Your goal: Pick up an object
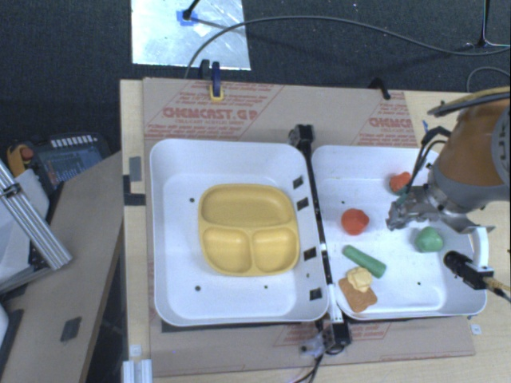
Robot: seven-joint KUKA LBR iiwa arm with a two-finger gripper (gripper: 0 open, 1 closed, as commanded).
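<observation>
The right bin (375,162) holds several toy foods. A red round piece (355,220) lies near its middle left. An orange piece (399,183) sits further back, beside the arm. A light green lump (429,239) rests right of the gripper. Near the front lie a dark green pickle-shaped piece (365,261) and a yellow and tan piece (358,286). My gripper (401,215) hangs low over the bin floor between the red piece and the green lump, with nothing seen between its fingers.
The left bin (172,214) bears a yellow divided plate (246,228) in its middle. A black divider (313,222) runs between the two bins. The arm's grey and orange body covers the right bin's far right corner.
</observation>
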